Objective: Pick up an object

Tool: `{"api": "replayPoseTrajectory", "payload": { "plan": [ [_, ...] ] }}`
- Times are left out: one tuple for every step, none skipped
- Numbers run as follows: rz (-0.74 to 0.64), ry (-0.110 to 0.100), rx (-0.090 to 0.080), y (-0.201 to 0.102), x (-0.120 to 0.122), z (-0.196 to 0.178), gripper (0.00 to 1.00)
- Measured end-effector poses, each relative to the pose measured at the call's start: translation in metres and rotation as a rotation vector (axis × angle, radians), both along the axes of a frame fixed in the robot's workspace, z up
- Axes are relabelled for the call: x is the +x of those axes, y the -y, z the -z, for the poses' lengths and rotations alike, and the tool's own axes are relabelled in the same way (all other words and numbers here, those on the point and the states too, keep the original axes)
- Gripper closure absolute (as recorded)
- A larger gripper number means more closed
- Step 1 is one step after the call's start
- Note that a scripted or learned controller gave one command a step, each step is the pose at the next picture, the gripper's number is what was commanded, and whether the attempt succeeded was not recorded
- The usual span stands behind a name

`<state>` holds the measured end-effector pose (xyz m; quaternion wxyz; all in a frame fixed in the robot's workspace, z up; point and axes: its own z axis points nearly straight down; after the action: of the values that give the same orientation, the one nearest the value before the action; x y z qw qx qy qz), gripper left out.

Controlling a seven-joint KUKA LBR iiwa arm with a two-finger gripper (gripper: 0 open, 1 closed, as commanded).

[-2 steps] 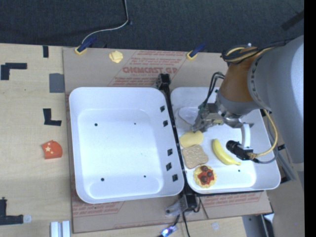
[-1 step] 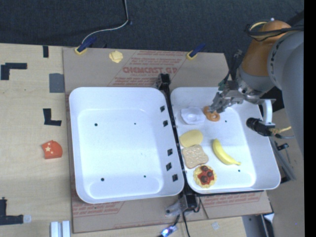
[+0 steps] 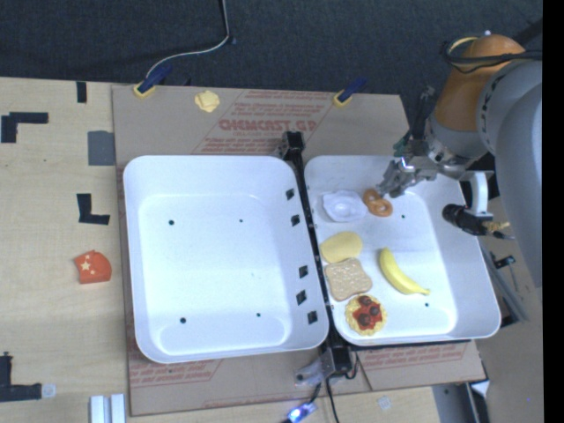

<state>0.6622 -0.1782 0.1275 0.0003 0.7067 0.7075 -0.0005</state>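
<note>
The two-finger gripper (image 3: 390, 186) hovered over a small round orange-brown ring (image 3: 378, 204); its finger state was unclear. A shallow approach could have nudged the ring aside.

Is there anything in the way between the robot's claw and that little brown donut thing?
Nothing visible is. The gripper is right at the small brown donut-like piece near the back of the right bin. The white piece lies on the donut's far side, away from the gripper.
</note>
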Motion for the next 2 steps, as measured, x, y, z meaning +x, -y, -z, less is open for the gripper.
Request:
{"api": "replayPoseTrajectory", "payload": {
  "plan": [
    [0.006,-0.003,0.001,0.048,-0.051,0.045,1.0],
    [0.003,0.002,0.0,0.041,-0.122,0.041,1.0]
  ]
}}
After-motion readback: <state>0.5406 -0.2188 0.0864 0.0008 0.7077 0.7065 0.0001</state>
